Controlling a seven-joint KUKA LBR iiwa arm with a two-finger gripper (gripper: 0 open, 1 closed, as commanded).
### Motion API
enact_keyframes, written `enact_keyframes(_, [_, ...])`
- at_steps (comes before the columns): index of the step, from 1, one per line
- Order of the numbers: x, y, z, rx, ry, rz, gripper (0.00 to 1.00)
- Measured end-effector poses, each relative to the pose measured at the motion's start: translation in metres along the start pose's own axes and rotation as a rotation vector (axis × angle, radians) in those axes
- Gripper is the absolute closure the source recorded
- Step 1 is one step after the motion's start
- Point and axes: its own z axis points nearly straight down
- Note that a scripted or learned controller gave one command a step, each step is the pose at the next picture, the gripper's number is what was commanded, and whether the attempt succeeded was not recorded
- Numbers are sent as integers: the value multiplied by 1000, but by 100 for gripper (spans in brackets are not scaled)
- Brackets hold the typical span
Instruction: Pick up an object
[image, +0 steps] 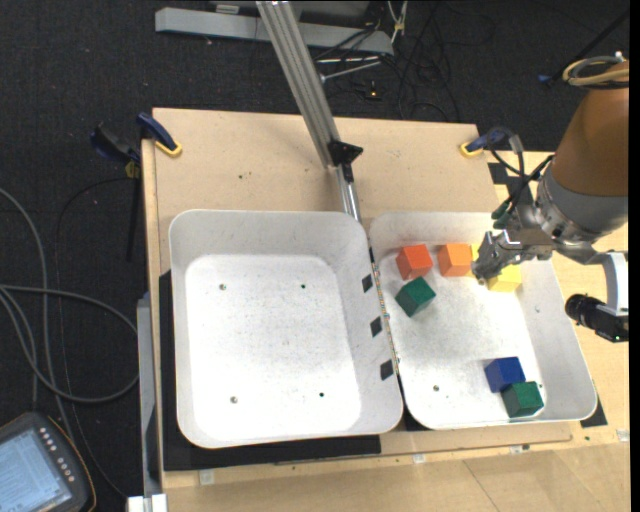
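The gripper (492, 264) sits low over the yellow block (505, 278) at the right bin's (470, 405) far right side; whether it grips, I cannot tell. Looks like the grasp step; next comes a straight lift.

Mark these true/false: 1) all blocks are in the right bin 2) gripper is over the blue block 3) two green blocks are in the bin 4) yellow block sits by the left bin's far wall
1) True: every block lies in the right bin.
2) False: the gripper is at the yellow block; the blue block lies nearer the bin's front edge.
3) True: one green block near the orange blocks, another green block beside the blue one.
4) False: it is in the right bin, by the gripper.
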Motion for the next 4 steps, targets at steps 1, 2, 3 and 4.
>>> enact_keyframes(1, [50,-14,18,7,3,-4,100])
enact_keyframes(2, [102,-20,13,6,4,-6,100])
enact_keyframes(3, [149,-24,17,6,3,-5,100])
enact_keyframes(4, [191,-41,36,9,3,-5,100])
